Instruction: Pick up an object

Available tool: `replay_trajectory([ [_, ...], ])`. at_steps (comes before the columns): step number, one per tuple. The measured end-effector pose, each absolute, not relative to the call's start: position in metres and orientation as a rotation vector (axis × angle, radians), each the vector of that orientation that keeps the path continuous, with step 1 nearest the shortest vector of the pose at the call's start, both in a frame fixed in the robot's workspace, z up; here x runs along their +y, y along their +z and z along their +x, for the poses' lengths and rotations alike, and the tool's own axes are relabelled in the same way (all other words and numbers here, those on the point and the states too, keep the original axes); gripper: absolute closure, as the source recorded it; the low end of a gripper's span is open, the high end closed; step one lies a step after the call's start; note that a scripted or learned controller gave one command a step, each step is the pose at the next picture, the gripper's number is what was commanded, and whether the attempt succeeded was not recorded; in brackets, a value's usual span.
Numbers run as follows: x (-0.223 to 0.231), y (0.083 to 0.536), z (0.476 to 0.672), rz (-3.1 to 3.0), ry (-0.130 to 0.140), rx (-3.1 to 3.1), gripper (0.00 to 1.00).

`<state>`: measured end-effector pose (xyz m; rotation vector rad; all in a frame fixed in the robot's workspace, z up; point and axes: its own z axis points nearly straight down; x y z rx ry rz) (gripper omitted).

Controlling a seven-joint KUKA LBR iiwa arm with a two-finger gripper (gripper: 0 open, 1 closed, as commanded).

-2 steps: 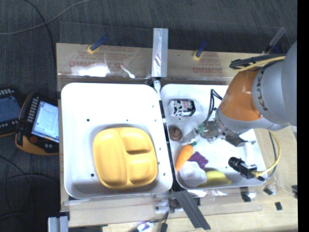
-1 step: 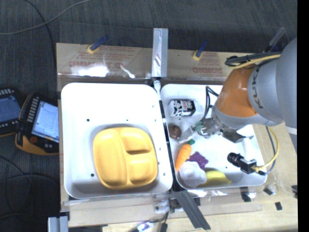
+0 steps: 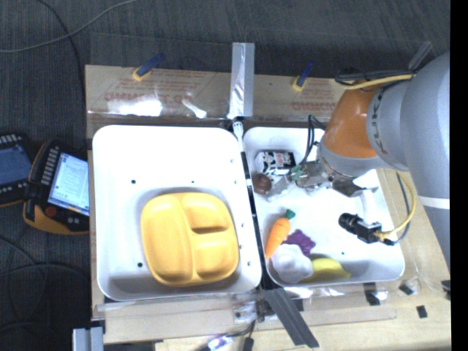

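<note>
Plastic gleams in the left bin (image 3: 117, 152): we see a smooth yellow compartment tray (image 3: 190, 236) with rounded corners lying flat. In the right bin (image 3: 387, 258) we find a tapered orange toy carrot (image 3: 277, 234), a purple piece (image 3: 300, 241), a soft white lump (image 3: 290, 263) and a yellow banana shape (image 3: 329, 268) clustered along the near edge. The gripper (image 3: 311, 175) hangs at the far side beside a small black-and-white object (image 3: 275, 161); we cannot tell how it is set.
</note>
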<state>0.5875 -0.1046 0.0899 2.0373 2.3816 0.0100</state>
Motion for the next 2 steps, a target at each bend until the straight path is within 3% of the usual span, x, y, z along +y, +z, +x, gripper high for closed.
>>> replay_trajectory([
  [1, -0.132, 0.139, 0.525, 1.861, -0.004, 2.534, 0.0],
  [2, -0.105, 0.09, 0.53, 1.874, 0.0, 2.507, 0.0],
])
